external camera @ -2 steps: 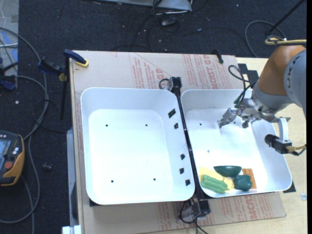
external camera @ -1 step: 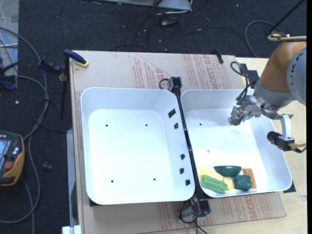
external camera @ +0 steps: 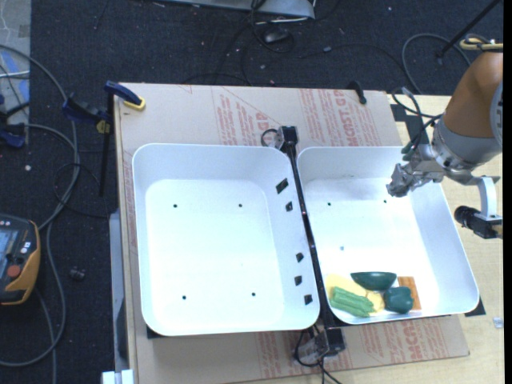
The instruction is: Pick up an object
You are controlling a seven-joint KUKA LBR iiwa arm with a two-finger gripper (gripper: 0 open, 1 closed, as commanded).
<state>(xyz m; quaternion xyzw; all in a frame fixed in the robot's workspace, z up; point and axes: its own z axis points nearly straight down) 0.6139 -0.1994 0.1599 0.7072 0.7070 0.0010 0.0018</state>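
Green toys (external camera: 373, 292) lie in your right bin's (external camera: 448, 214) near corner; your pincer (external camera: 399, 180) hovers well apart, grip state unclear.

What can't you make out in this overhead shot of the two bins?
- Gripper: too small and blurred to tell open or shut.
- Arm: cut off by the right edge.
- Orange item: mostly hidden behind the dark green bowl-like piece.
- Yellow item: partly covered by the green ridged object.

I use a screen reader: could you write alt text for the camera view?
The claw hangs above the right bin's far side, while several small green objects lie clustered at that bin's near edge. The left bin sits alongside.
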